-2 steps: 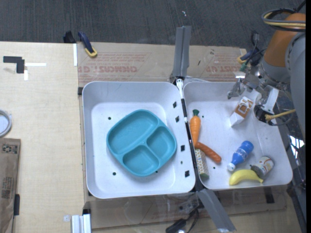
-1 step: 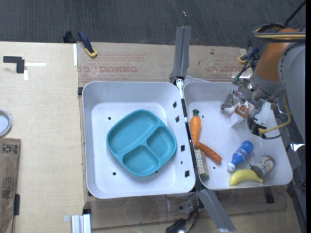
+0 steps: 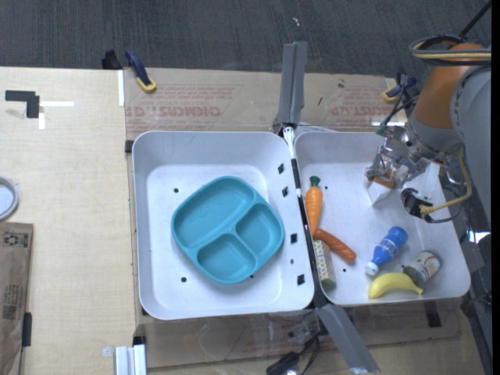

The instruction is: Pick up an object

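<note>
Objects for picking, a carrot (image 3: 313,203), bottle (image 3: 388,248) and banana (image 3: 394,286), lie loose in the right bin (image 3: 344,148); claw (image 3: 388,173) hovers above, grip state unclear.

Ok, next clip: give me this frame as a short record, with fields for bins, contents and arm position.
left bin: blue divided plate
right bin: two carrots by the divider, blue bottle, banana, small can, slim packet near the front-left corner
arm: reaching in from the right
claw: over the right bin's rear area, away from the items
held object: none visible
</note>
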You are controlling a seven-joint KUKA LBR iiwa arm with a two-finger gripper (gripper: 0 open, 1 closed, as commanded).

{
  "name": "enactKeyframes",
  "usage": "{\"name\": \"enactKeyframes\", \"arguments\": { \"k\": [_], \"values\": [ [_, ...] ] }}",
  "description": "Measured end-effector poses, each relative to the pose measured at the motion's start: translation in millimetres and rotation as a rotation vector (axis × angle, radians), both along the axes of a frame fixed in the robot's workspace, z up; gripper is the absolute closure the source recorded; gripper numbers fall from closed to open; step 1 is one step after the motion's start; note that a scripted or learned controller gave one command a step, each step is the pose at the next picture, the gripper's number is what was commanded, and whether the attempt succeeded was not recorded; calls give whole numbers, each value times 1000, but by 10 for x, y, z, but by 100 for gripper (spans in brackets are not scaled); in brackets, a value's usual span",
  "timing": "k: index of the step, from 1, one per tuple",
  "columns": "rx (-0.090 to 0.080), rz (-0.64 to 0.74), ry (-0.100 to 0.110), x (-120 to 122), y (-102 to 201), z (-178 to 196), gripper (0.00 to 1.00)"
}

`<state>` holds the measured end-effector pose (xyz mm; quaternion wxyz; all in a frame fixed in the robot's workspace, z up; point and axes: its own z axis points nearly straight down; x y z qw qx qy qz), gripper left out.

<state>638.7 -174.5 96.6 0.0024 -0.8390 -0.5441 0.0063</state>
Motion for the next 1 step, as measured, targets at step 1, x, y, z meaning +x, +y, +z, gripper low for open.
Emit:
{"name": "enactKeyframes", "arguments": {
  "k": [1],
  "values": [
    [2,1,-13,211,624,955,100]
  ]
}}
